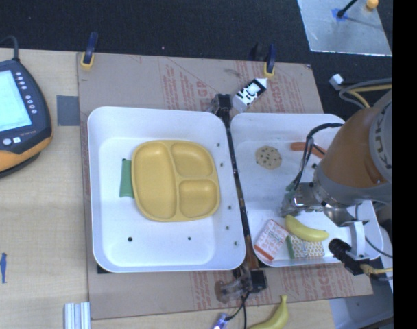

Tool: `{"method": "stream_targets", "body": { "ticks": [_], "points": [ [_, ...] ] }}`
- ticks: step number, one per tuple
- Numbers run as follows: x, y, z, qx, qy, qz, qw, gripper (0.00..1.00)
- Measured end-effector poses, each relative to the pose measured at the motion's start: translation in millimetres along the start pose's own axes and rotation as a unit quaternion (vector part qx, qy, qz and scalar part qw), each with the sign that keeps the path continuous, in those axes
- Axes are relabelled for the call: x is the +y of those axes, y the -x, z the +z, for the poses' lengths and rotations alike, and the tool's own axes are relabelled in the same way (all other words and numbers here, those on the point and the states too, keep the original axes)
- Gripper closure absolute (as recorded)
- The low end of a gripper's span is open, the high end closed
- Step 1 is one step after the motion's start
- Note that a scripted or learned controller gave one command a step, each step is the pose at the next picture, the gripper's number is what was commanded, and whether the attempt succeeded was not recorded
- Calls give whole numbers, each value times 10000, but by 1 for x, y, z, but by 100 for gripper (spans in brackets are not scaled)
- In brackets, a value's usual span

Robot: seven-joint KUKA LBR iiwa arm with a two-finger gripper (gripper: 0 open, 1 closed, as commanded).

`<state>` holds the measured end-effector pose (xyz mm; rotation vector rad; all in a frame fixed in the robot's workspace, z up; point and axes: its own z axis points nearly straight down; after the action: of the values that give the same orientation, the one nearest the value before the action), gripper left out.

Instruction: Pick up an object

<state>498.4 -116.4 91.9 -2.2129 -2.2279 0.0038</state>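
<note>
You have a light wooden bench (37,218) with a brown cardboard sheet (188,81) spread across its middle, pinned at the far edge by two blue-and-yellow clamps (89,50). Two shallow white plastic bins (105,190) sit side by side on the sheet, touching. At your far left, an orange-and-grey control pendant (13,115) rests on the wood. A yellow banana (273,315) lies at the near edge.
</note>
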Motion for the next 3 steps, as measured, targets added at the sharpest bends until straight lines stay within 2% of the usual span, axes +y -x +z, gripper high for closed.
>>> {"method": "stream_targets", "body": {
  "ticks": [1, 2, 3],
  "points": [
    [-22, -11, 0, 2, -1, -1, 10000, 0],
    [22, 59, 0, 6, 0, 23, 10000, 0],
    [1, 53, -17, 9, -3, 16, 10000, 0]
  ]
}}
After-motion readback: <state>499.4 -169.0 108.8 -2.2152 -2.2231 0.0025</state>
